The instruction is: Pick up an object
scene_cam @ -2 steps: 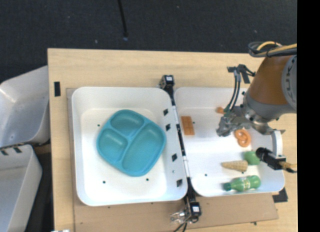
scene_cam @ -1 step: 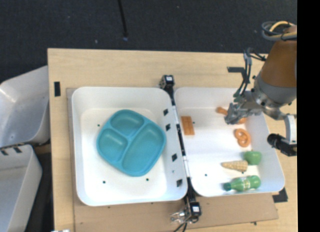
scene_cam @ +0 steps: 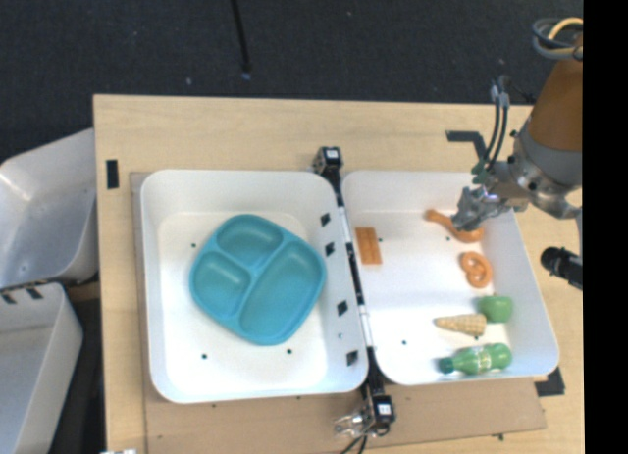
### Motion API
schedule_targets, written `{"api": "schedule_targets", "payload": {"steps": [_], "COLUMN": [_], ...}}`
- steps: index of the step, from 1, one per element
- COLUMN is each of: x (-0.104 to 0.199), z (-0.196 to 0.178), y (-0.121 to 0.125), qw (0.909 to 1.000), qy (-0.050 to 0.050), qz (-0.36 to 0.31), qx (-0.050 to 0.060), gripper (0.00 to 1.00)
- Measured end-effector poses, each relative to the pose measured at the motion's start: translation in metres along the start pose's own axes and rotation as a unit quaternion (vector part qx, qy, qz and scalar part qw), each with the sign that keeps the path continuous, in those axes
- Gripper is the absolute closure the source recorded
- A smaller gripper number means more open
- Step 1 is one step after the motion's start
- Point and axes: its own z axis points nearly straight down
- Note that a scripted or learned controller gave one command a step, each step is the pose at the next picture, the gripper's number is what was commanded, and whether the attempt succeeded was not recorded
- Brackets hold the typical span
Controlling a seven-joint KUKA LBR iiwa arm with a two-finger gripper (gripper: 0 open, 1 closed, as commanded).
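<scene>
My gripper (scene_cam: 474, 209) hangs over the far right part of the right bin (scene_cam: 412, 276), right above an orange carrot-shaped piece (scene_cam: 453, 223) whose right end it covers. A pretzel (scene_cam: 475, 268) lies just in front of it. Further forward sit a green pepper (scene_cam: 497, 308), a cream ice-cream cone (scene_cam: 461, 324) and a green bottle (scene_cam: 478, 359). An orange cracker (scene_cam: 368, 245) rests near the bin's left wall.
The left bin (scene_cam: 167, 344) holds a blue divided plate (scene_cam: 257, 277). A divider with black clips (scene_cam: 345, 276) separates the two bins. The arm's orange band (scene_cam: 556, 109) rises at the right edge above the wooden bench (scene_cam: 245, 128).
</scene>
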Motion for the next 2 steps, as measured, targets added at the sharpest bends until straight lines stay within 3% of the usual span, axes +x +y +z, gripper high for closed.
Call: {"api": "schedule_targets", "payload": {"steps": [2], "x": [0.096], "z": [-0.007], "y": [0.028], "qw": [1.0000], "qy": [0.001], "qz": [-0.002], "qx": [0.001], "gripper": [1.00]}}
